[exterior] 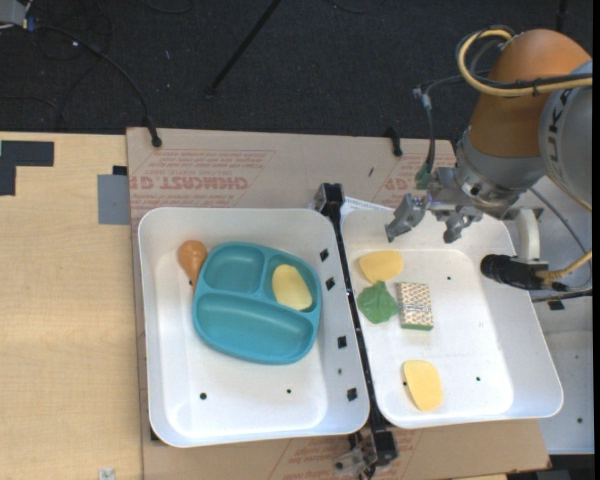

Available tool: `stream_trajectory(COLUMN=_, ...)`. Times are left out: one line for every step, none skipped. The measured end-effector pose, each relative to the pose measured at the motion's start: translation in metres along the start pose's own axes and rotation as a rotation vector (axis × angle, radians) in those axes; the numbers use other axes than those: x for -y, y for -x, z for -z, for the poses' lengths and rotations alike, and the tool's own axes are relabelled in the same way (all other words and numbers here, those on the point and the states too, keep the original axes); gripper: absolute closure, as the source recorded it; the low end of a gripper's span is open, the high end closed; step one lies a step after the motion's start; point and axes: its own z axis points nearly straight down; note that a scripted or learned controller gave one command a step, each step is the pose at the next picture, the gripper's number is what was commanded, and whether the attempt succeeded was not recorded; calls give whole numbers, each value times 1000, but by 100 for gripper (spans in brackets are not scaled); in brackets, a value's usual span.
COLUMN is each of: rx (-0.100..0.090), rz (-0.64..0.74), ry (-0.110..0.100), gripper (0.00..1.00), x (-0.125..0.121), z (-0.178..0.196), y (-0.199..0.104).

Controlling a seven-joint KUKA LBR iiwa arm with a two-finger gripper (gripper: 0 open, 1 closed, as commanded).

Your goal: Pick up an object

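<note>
Gripper (429,223) hangs over the right bin's (500,368) far edge, fingers spread apart, nothing in them, yellow piece (380,265) just below.

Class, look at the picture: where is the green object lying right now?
The green object lies in the right bin, near its left wall, just below a yellow piece and against the patterned block.
</note>
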Motion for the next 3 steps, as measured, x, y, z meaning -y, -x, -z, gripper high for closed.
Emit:
stream_trajectory(rx=1, rz=1, ry=13, gripper=0, x=-2, z=8, y=0)
stream_trajectory(rx=1, rz=2, ry=7, gripper=0, x=-6, z=-37, y=-4)
stream_trajectory(rx=1, rz=1, ry=7, gripper=0, x=-6, z=-81, y=-3)
